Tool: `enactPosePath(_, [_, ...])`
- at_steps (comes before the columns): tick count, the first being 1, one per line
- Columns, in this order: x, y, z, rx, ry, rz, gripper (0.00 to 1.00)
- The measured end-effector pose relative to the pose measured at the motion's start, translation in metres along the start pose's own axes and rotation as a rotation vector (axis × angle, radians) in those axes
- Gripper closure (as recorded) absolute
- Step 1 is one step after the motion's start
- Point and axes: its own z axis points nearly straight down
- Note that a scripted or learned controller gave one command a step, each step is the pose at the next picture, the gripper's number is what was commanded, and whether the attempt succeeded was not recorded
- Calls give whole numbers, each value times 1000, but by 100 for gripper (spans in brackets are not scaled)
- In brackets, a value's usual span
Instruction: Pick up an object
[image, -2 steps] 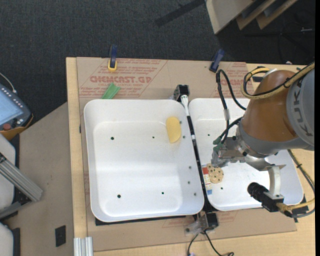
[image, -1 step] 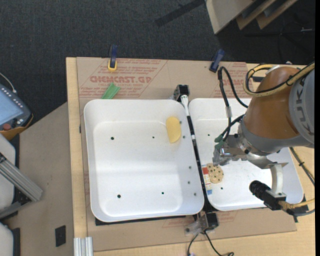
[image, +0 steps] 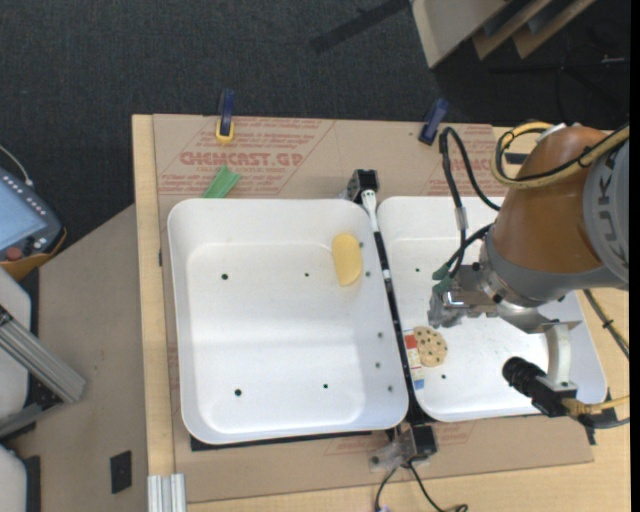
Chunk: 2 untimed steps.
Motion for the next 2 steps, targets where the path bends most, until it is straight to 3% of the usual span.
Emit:
enactPosePath(1, [-25, -3, 32, 12, 1, 1, 100])
enactPosePath(2, [-17, -2, 30, 8, 2, -3, 100])
